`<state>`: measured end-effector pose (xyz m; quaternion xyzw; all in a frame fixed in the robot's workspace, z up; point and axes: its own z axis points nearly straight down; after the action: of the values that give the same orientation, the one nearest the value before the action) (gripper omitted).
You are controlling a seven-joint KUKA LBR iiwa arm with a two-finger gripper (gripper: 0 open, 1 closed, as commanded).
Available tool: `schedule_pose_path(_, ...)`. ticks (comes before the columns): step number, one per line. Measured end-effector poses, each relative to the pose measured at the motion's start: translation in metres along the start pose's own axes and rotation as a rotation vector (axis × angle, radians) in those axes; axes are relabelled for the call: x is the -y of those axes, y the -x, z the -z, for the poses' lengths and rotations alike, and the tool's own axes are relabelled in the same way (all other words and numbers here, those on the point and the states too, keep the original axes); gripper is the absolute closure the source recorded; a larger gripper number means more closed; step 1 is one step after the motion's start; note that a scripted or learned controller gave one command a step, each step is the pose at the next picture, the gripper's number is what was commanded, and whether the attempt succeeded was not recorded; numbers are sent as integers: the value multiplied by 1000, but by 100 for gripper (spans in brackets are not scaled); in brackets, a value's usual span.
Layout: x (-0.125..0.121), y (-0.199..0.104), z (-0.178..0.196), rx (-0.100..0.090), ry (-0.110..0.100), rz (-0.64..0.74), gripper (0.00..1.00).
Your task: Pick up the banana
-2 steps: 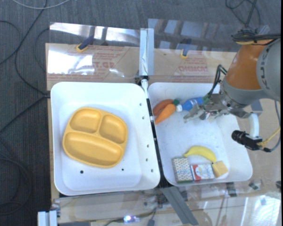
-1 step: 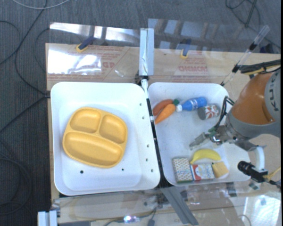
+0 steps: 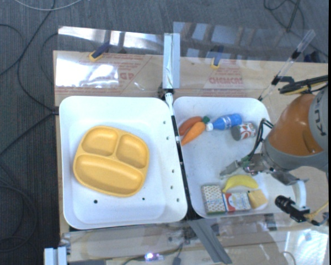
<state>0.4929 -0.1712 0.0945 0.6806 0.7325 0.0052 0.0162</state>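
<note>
Dark grey carpet is filling the upper part of the frame, with thin cables trailing across it at upper left and upper right. Below it, the pale wooden desk is carrying clear plastic sheeting, crinkled and glinting, along its far edge.

Two shallow white bins are sitting side by side, glossy and round-cornered. The left bin is holding a yellow plastic tray, smooth, split into three compartments. The right bin is holding the clutter: an orange carrot at its upper left, just beside a small bottle with a blue label, then a small can lying on its side.

At the lower edge of the right bin, the banana is lying curved and bright yellow, touching a flat box below it, with a patterned packet at the left and a tan block at the right.

The grey arm with its orange band is reaching in from the right of the frame, and the claw is hovering just above the banana, near its upper edge. I cannot tell whether the claw is released or clenched; nothing is visibly gripped.
</note>
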Motion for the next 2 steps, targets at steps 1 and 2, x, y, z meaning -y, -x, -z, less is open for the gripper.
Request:
schedule_pose_path(1, 1, -7, 0, 1, -1, -4, 0)
schedule_pose_path(2, 1, -14, 0, 1, -2, 6, 0)
